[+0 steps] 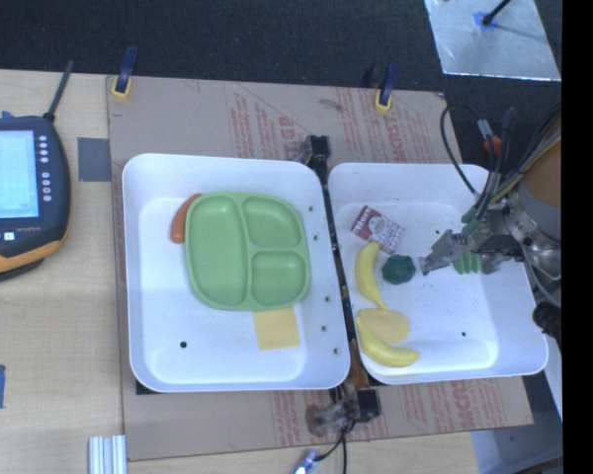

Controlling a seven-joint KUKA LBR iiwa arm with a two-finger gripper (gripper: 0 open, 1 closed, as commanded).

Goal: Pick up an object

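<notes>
The right bin (494,354) holds a yellow banana (367,273), a second yellow fruit-shaped piece (384,336) in front of it, a dark green round object (399,270) and a red and white packet (378,228). My gripper (445,257) hangs over the right side of this bin, just right of the dark green object and apart from it. A small bright green piece (466,263) shows right at the gripper; I cannot tell whether it is held or lies beneath.
The left bin (158,354) holds a green divided plate (247,250), a yellow square slice (277,329) and an orange-red sausage (180,220) at the plate's left edge. A teach pendant (20,196) lies at far left. Cables (474,166) run over the right bin's far corner.
</notes>
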